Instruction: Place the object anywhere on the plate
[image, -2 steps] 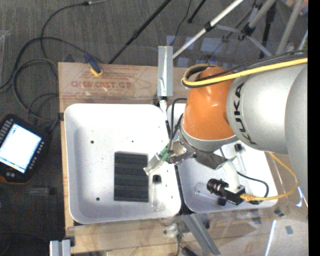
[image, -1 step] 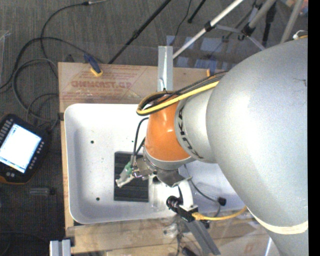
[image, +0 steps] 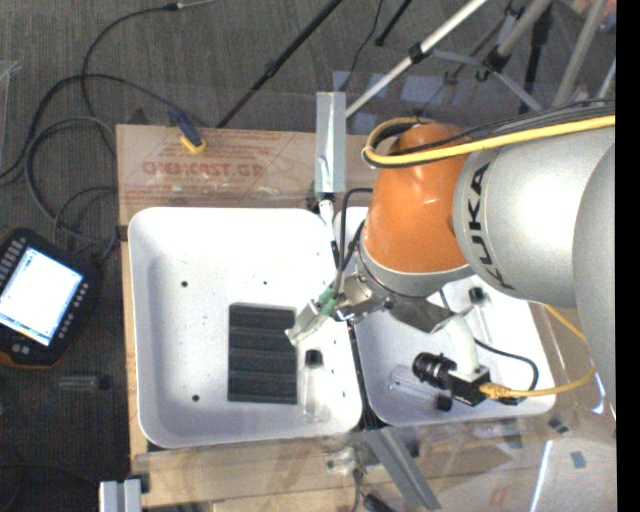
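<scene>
**A:** Where is the end effector, and is it released or clenched?

**B:** The end effector (image: 308, 325) hangs over the right side of the left bin (image: 150, 300), just inside the wall that bin shares with the right bin (image: 395, 405). Its silvery tip points left and near, with a bit of green behind it. I cannot tell whether it is released or clenched, because the orange band (image: 415, 210) and the grey arm (image: 530, 220) cover much of it. Nothing shows in its grasp.

**A:** Does it touch anything?

**B:** Its tip sits at the far right corner of the black ribbed slab (image: 262, 352). I cannot tell whether they touch.

**A:** What is in the bins?

**B:** The slab lies flat in the near right part of the left bin. Just right of it, by the bin's right wall, is a small clear piece with a black tip (image: 314, 368), too blurred to name.

**A:** And around the bins?

**B:** A cardboard sheet (image: 230, 165) lies under them at the far side. A lit handheld screen (image: 40, 295) lies on the floor to the left.
</scene>
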